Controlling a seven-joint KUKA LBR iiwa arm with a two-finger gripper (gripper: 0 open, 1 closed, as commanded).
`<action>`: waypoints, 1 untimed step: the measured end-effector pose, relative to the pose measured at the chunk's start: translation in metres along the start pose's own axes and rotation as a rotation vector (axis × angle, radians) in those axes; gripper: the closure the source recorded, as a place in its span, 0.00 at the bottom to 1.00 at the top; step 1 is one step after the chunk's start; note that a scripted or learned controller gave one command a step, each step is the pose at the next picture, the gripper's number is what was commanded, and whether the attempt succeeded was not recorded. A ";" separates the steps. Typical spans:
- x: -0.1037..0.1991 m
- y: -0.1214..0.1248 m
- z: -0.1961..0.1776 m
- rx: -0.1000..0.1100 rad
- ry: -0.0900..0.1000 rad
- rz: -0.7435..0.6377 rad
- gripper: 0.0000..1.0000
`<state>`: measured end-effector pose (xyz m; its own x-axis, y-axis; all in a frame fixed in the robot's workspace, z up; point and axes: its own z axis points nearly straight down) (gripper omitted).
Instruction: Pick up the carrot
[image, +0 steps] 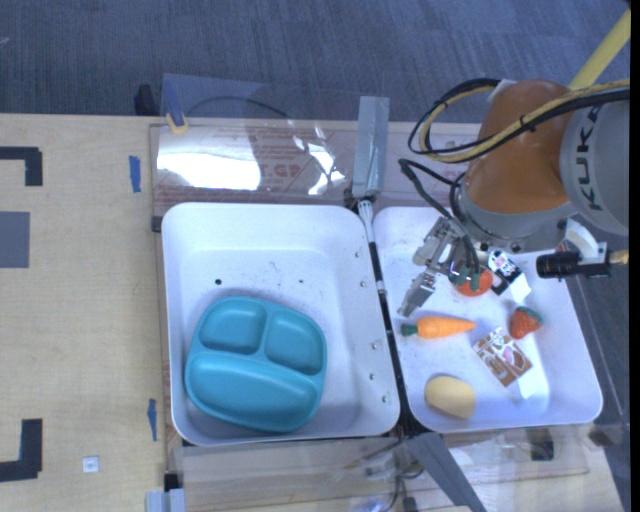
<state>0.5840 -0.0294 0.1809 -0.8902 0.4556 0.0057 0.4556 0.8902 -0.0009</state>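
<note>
An orange carrot (442, 327) with a green stem end lies flat in the right bin (572, 398), pointing left to right near the bin's left wall. My gripper (432, 278) hangs just above and slightly left of it, under the orange wrist band. Its fingers (418, 295) stand apart with nothing between them, and the lower fingertip ends a short way above the carrot's green end without touching it.
Also in the right bin are a red round item (472, 283) beside the gripper, a strawberry (525, 321), a brown-and-white packet (503, 357) and a yellow potato-like item (450, 396). A blue divided plate (258, 362) lies in the left bin (270, 235).
</note>
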 end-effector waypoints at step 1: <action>-0.028 -0.007 -0.026 -0.005 -0.013 0.090 0.00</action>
<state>0.6055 -0.0487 0.2072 -0.8456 0.5338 -0.0074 0.5338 0.8456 0.0038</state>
